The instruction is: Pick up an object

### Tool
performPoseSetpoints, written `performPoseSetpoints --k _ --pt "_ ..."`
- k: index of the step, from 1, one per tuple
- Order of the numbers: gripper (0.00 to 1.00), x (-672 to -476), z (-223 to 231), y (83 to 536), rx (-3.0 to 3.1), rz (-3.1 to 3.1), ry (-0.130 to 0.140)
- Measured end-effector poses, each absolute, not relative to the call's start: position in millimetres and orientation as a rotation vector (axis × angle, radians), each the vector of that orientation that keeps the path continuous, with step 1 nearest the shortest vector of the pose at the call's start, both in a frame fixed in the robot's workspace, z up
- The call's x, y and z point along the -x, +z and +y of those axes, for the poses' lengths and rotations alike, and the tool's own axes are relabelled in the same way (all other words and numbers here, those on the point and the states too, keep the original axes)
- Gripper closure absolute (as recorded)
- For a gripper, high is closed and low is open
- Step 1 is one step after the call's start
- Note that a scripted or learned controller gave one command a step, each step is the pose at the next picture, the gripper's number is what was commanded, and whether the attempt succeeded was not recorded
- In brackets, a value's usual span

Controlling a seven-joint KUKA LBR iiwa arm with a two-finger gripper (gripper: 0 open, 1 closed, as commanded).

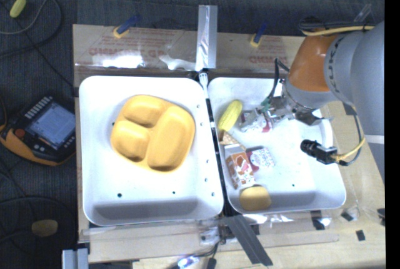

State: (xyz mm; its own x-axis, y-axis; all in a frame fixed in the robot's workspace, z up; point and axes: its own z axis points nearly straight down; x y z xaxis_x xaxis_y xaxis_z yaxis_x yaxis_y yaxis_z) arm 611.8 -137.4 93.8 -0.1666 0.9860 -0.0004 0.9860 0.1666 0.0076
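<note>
In the right bin [325, 192] my gripper [261, 116] is down near the far left part, beside a yellow corn cob [229, 115]. A red and white snack packet [240, 167] lies toward the bin's front left, with a small white wrapper [262, 157] next to it. A round tan bun [254, 197] rests at the front edge. A large yellow moulded shape [153, 131] lies in the left bin [100, 199]. The gripper's tips sit among small clutter and I cannot make out whether anything is between them.
The grey arm with its orange band [312, 67] covers the right bin's far right corner. A black cable connector [315, 150] hangs over the bin's right side. A handheld pendant [44, 130] lies on the floor at left. Clips hold the cardboard backing behind the bins.
</note>
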Motion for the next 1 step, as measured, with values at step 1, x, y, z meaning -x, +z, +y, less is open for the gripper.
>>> performPoseSetpoints --k 1 --pt "1.00 -632.2 -70.5 183.3 -2.068 2.365 -0.002"
